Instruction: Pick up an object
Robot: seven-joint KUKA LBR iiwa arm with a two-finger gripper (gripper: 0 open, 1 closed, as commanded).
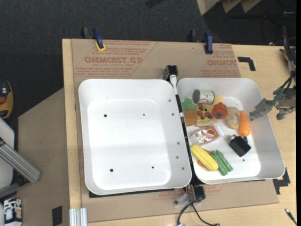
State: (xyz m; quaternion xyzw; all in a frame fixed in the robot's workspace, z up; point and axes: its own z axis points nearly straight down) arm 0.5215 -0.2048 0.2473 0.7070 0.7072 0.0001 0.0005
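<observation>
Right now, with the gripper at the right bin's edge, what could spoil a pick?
1. The toys are crowded: the carrot touches the bread, and the tomato sits against the pizza slice, so closing fingers may catch two or nudge a neighbour.
2. The corn and green pod lie side by side, low and flat, so a grasp may slip.
3. The gripper hangs near the right bin's rim; descending there could strike it.

fixed overhead camera; slanted down on both bins (84, 98)
</observation>
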